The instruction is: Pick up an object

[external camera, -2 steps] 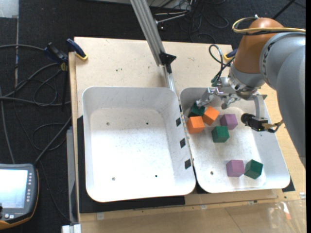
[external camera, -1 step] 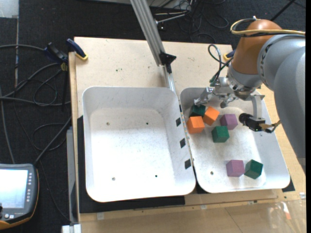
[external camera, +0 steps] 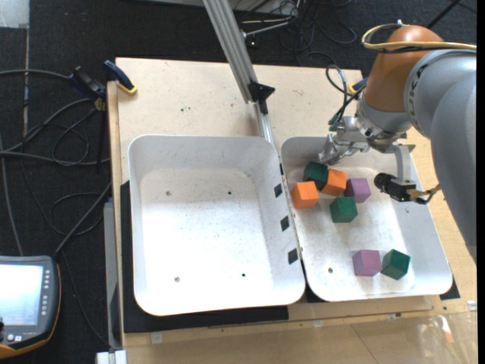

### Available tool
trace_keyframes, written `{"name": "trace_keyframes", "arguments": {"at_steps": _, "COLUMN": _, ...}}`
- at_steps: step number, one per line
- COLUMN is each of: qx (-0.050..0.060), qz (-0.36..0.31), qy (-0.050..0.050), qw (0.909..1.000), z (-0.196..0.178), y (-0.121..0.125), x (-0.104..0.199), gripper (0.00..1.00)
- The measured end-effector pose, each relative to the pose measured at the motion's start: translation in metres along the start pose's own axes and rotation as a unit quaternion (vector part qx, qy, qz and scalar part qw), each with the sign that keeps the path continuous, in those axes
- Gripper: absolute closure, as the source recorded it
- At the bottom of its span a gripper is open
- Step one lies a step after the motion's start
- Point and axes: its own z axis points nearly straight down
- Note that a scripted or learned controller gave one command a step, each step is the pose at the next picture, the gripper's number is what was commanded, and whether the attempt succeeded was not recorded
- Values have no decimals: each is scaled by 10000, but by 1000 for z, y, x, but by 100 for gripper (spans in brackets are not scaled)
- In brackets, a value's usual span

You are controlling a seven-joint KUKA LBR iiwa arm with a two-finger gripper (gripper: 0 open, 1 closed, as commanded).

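Where the arm (external camera: 432, 82) reaches in from the right of the camera view, its orange band sits above the wrist and the tool (external camera: 334, 155) is down over the far end of the right bin (external camera: 424, 279). Whether the tool is wide, narrow or holding anything cannot be told from this slant.

Right bin contents, far to near:
- a dark green cube (external camera: 315, 175), just below the tool tip and closest to it;
- an orange cube (external camera: 334, 182), touching the dark green one on its right;
- a second orange cube (external camera: 305, 194), near the bin's left wall, just beside the green one;
- a purple cube (external camera: 358, 189), to the right of the first orange cube;
- a green cube (external camera: 343, 209), a little nearer the camera, apart from the cluster;
- a purple cube (external camera: 367, 262) and a green cube (external camera: 395, 264), side by side at the near end, well apart from the rest.

The left bin (external camera: 151, 279) lies alongside on the tan tabletop (external camera: 189, 97). A slanted metal post (external camera: 231, 40) meets the tabletop between the two bins at their far edge. A blue and yellow clamp (external camera: 117, 76) grips the tabletop's far left corner. A handheld screen pendant (external camera: 26, 302) rests on the floor at lower left.
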Motion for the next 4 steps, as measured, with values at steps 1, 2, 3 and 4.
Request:
{"name": "trace_keyframes", "arguments": {"at_steps": 1, "qx": 67, "qz": 3, "qy": 2, "qw": 10000, "z": -64, "y": 5, "x": 4, "gripper": 100}}
{"name": "trace_keyframes", "arguments": {"at_steps": 2, "qx": 69, "qz": 2, "qy": 4, "qw": 10000, "z": -108, "y": 8, "x": 8, "gripper": 100}}
{"name": "trace_keyframes", "arguments": {"at_steps": 3, "qx": 84, "qz": 7, "qy": 7, "qw": 10000, "z": -127, "y": 10, "x": 8, "gripper": 100}}
{"name": "trace_keyframes", "arguments": {"at_steps": 4, "qx": 110, "qz": -14, "qy": 16, "qw": 9999, "z": -134, "y": -25, "x": 53, "gripper": 100}}
